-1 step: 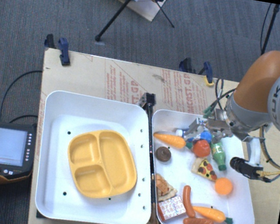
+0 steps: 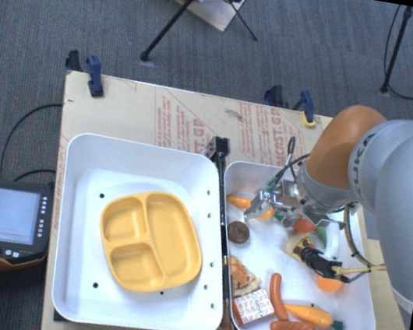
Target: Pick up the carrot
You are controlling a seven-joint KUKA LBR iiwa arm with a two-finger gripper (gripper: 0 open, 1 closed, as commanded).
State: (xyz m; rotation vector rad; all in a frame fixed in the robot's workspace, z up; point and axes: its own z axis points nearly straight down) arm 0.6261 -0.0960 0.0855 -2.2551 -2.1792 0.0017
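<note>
We were mid-approach: gripper (image 2: 263, 205) hovered over the bin's far end, finger state unclear; carrot (image 2: 310, 315) lay well nearer the camera, next move had to reach it

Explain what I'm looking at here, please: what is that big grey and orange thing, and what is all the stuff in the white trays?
You are looking down at a slant from one fixed camera above a workbench. The big grey shape with the orange band is a robot arm reaching in from the right. Its claw hangs low over the right bin, at the bin's far left corner. An orange piece lies right beside it; I cannot tell whether the claw grips anything. The arm's job is to pick up the carrot, which lies near the front of that bin, next to two sausages and other toy food. The left bin holds a yellow divided plate. The box on the floor is a handheld controller.
</note>
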